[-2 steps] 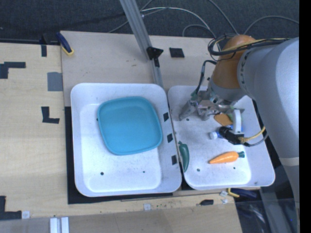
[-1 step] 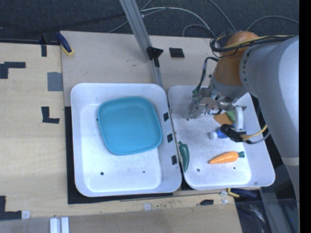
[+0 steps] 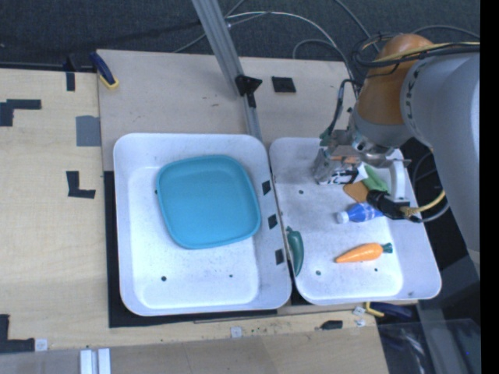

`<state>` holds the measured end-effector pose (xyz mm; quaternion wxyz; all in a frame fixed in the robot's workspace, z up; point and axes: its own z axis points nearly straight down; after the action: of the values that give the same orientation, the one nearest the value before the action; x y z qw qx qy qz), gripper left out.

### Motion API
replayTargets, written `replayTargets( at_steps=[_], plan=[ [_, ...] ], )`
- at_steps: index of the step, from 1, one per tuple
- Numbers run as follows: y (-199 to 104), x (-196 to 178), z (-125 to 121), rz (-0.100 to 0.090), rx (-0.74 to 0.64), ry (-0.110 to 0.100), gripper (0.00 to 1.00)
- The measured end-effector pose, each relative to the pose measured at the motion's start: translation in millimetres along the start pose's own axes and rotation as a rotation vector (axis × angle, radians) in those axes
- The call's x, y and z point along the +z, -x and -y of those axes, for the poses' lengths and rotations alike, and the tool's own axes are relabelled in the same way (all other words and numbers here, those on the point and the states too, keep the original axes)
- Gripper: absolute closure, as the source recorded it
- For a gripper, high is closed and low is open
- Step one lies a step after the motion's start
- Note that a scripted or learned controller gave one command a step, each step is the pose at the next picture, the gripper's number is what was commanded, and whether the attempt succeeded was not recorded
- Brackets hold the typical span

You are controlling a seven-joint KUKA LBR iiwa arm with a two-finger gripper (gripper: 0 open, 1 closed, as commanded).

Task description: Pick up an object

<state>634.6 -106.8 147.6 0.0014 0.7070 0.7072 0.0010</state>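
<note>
Fingers (image 3: 327,174) above right bin (image 3: 312,275)

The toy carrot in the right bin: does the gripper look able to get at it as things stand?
Probably yes. The toy carrot lies on bare bin floor near the front of the right bin, with nothing over it. The gripper sits toward the back of that bin, and the blue bottle between them lies low.

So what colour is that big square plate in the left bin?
Light blue square plate, clearest in the camera view.
</note>
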Motion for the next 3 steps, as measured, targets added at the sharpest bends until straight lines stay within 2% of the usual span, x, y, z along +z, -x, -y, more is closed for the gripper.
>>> replayTargets(
  at_steps=[1, 2, 3],
  plan=[
    [1.9, -42.1, -3.2, 0.000, 0.000, -0.001, 1.00],
    [2.0, -102.8, 2.2, 0.000, 0.000, 0.002, 1.00],
    [-48.8, -108.4, 16.0, -0.002, -0.004, -0.003, 1.00]
  ],
)
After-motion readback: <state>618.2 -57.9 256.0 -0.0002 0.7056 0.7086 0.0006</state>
